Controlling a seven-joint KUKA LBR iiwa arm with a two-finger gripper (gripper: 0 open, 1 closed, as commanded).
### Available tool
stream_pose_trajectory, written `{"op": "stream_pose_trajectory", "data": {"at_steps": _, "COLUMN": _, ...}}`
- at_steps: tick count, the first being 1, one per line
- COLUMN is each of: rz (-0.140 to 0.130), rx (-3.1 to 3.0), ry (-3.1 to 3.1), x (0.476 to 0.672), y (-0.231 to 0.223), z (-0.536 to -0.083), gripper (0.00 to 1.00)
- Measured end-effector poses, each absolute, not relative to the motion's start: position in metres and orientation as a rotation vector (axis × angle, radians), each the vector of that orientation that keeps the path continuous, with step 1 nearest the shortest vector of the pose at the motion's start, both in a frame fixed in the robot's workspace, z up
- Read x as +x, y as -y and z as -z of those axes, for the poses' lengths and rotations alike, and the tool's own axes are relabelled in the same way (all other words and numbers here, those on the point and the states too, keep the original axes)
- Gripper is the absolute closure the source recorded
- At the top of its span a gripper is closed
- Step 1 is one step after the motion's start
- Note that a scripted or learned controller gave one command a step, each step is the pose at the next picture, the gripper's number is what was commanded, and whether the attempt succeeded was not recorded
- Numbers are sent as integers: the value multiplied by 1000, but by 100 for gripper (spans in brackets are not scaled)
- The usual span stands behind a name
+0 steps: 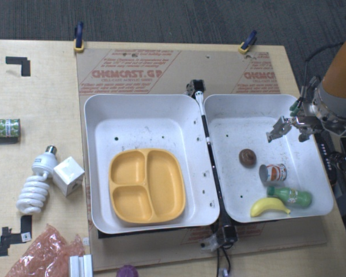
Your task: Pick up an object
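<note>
Hovering end effector above right bin, upper right part | finger state: cannot tell, nothing seen held | candidates below: brown ball, can, green bottle, banana, clustered low, probably reachable | yellow tray alone in left bin

Count: two white bins, one yellow divided plate, one brown ball, one can, one green bottle, one banana, one spiral bulb, one white cube, two blue clamps.
</note>
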State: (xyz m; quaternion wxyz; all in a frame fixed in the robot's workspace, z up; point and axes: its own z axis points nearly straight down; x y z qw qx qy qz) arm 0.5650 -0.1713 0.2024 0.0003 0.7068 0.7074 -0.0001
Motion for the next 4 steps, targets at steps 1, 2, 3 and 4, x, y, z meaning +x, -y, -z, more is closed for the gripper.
{"op": "stream_pose_trajectory", "data": {"at_steps": 1, "rz": -10, "rx": 2212, "ry": -2209, "x": 514, "y": 150, "z": -114, "gripper": 0}}
{"op": "stream_pose_trajectory", "data": {"at_steps": 2, "rz": -21, "rx": 2196, "ry": -2184, "x": 494, "y": 105, "z": -103, "gripper": 0}}
{"op": "stream_pose_trajectory", "data": {"at_steps": 3, "rz": -30, "rx": 2189, "ry": -2170, "x": 498, "y": 108, "z": -117, "gripper": 100}}
{"op": "stream_pose_trajectory", "data": {"at_steps": 4, "rz": -1, "rx": 2220, "ry": -2221, "x": 478, "y": 49, "z": -192, "gripper": 100}}
